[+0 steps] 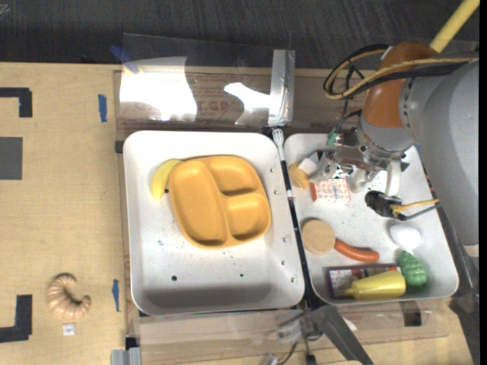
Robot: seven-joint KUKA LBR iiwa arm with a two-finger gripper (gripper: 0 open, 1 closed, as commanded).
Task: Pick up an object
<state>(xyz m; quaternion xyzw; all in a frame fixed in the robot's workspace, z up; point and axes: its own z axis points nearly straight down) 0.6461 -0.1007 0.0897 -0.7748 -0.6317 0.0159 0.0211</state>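
The gripper [358,162] hangs low over the far part of the right bin [437,238], near that bin's far-left corner; whether it is closed on anything cannot be told from here. Just beside it, toward the bin's left wall, lies the small red-and-white carton [331,191], the nearest candidate, lying flat. The sausage [356,252] and yellow bottle [377,284] lie well apart, toward the near edge.

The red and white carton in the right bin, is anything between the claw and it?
Nothing visible. The claw hangs over the right bin, just above and beside the red and white carton. The nearest thing, a small tan piece, lies left of the carton, off that path.
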